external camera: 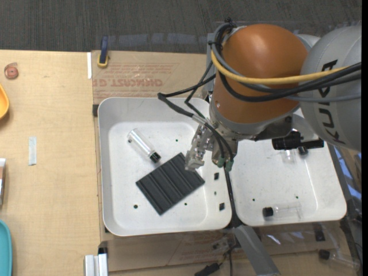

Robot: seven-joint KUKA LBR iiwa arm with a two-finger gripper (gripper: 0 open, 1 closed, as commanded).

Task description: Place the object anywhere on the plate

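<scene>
The dark ribbed plate (170, 183) lies flat in the left bin (112, 154), its long axis running lower-left to upper-right. The gripper (195, 157) hangs over the plate's upper right corner; whether its fingers grip anything cannot be told. A clear vial (142, 145) lies just up-left.

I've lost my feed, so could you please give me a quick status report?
Gripper low in left bin, at the dark ribbed plate's right corner. Clear vial lies beside plate, not on it. Two more vials in right bin.

Even, bright overhead lighting; sharp focus across the bench.
White bins (109, 171) read near overexposed with faint, soft shadows; a broad sheen marks the orange band (261, 68); the gripper (195, 154) appears slightly blurred.
</scene>
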